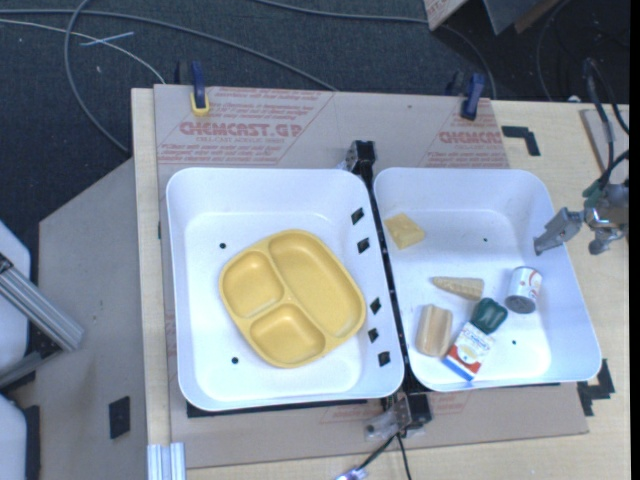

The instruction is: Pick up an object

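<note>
A bench holds two white bins [190, 268]; the gripper [560, 230] hovers spread and empty at the right bin's edge, approaching; next, descend on the small tin can [522, 290].

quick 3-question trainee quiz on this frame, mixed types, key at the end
1. True or false: the yellow divided plate lies in the left bin.
2. Which object in the right bin lies nearest the hand? A) small can B) bread roll C) wedge
3. Fill in: the plate has ___ compartments.

Key: 1 true; 2 A; 3 three.
</note>
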`<action>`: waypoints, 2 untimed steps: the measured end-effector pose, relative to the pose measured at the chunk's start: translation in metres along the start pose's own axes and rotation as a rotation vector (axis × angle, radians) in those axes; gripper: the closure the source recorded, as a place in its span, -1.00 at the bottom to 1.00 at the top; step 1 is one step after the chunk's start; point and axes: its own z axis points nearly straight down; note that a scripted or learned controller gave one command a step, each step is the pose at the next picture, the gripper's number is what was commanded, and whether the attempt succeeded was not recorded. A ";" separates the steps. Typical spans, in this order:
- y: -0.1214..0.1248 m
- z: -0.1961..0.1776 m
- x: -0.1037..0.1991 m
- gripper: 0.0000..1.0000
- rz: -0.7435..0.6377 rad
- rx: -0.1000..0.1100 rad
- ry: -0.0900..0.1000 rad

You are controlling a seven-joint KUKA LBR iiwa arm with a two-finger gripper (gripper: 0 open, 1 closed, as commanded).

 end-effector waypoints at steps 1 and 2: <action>0.003 -0.008 0.001 -1.00 -0.005 -0.014 -0.004; 0.005 0.054 0.004 -1.00 -0.004 -0.010 -0.002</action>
